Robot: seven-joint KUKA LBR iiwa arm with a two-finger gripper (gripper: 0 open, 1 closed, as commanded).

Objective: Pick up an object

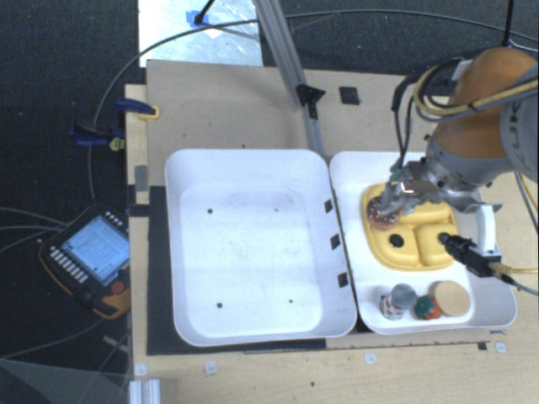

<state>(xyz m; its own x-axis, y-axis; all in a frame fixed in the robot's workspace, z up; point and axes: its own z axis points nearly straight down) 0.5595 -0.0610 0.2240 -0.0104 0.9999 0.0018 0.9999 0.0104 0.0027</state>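
Observation:
In the right bin lies a large yellow object with a dark hole. My gripper reaches down at its upper left end, over a small round brown object that sits there. Whether anything is between the fingers is hidden by the wrist. Along the bin's front edge lie a small grey and white object, a green and red one and a tan disc.
The left bin stands beside the right one, with small black clips on the shared rim. A grey pole slants in from the top. A teach pendant lies off the bench at left.

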